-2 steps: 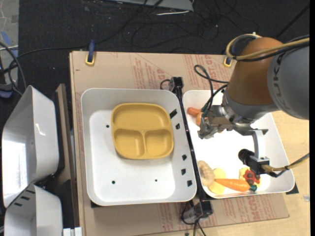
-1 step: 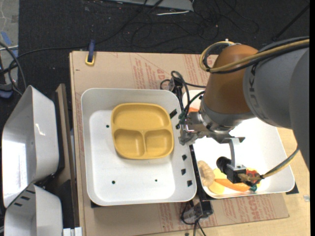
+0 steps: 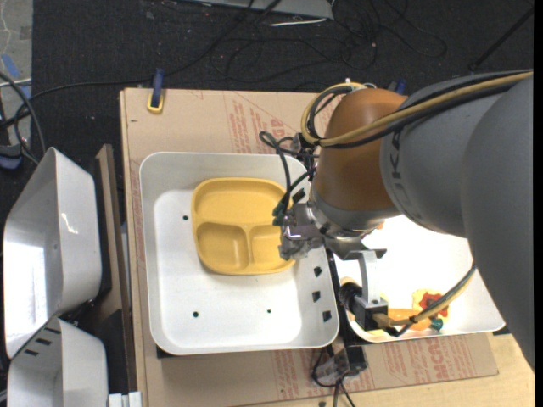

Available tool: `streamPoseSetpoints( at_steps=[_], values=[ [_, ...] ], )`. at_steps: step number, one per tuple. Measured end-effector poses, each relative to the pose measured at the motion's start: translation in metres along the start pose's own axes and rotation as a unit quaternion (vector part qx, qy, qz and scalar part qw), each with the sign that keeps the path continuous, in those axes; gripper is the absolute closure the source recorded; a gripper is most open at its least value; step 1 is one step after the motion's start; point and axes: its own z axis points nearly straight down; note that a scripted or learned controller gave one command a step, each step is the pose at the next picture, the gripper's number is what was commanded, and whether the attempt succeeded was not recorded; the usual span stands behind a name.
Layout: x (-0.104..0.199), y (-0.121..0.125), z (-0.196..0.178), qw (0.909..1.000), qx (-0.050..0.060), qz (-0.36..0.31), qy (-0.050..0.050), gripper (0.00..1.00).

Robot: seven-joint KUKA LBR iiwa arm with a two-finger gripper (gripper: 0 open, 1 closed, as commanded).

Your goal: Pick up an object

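Jaws point(image 3: 290, 237) sit right at the right-hand edge of the yellow divided plate point(image 3: 237, 225), low under the orange wrist band, but from my seat the wrist housing and its cables crowd that spot and I cannot tell how they are set, nor whether they have the rim between them.

That plate lies flat in the left white bin point(image 3: 161, 227), in its upper middle, with bare bin floor below it and to its left. I read it as moulded plastic: light, stiff, not fragile, and smooth enough to slide on the bin floor if I push it sideways. Its flat bottom gives me nothing to pinch, so I judge the raised outer rim to be the place to take hold, or possibly one of the ridges between compartments. A rim pinch on so wide a thing will likely let it hang and swing, so I would lift slowly.

Its outline is a rounded rectangle, slightly longer across the view than up and down, so I take the long axis as running left to right. One large compartment spans the upper part and two smaller ones lie along the lower edge, open side facing up.

In the right bin point(image 3: 488, 312) I see small coloured items point(image 3: 427, 303) near the arm's base.
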Motion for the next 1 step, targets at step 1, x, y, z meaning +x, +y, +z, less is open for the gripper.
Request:
streamPoseSetpoints(
  at_steps=[1],
  values=[
    [-0.0032, 0.0006, -0.0002, 1.0, 0.0, 0.003, -0.001, 0.0]
  ],
)
